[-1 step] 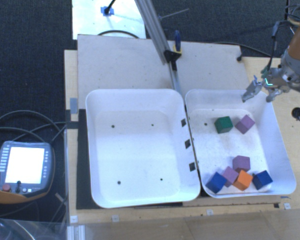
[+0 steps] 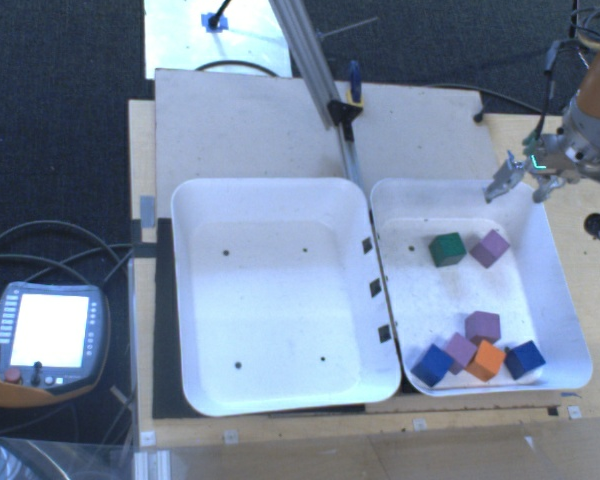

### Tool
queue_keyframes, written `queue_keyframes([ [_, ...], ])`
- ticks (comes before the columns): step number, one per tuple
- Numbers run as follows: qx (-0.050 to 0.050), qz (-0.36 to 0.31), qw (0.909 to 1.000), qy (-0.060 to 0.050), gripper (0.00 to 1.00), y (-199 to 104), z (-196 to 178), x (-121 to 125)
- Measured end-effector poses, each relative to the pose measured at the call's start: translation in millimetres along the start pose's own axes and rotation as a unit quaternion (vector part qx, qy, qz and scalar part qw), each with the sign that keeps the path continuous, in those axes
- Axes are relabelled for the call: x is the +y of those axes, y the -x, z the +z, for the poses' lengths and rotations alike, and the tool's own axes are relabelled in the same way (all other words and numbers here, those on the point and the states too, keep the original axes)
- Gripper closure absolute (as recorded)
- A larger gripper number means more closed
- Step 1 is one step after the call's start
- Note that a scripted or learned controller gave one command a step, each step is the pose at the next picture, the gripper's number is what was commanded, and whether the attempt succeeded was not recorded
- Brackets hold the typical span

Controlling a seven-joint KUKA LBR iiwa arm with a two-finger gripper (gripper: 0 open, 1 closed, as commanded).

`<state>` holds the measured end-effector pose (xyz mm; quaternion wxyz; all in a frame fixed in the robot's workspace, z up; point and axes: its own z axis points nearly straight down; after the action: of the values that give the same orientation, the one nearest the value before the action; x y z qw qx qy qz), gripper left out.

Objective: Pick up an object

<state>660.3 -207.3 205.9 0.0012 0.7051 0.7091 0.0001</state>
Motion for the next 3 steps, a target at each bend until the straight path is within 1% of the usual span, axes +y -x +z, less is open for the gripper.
queue_keyframes([
  [1, 0.001, 0.0, 1.0, -0.002, 0.0, -5, 61, 1],
  [2, 0.001, 0.0, 1.0, -0.002, 0.0, -5, 113, 1],
  [3, -0.001, -0.002, 1.0, 0.002, 1.0, -5, 98, 3],
])
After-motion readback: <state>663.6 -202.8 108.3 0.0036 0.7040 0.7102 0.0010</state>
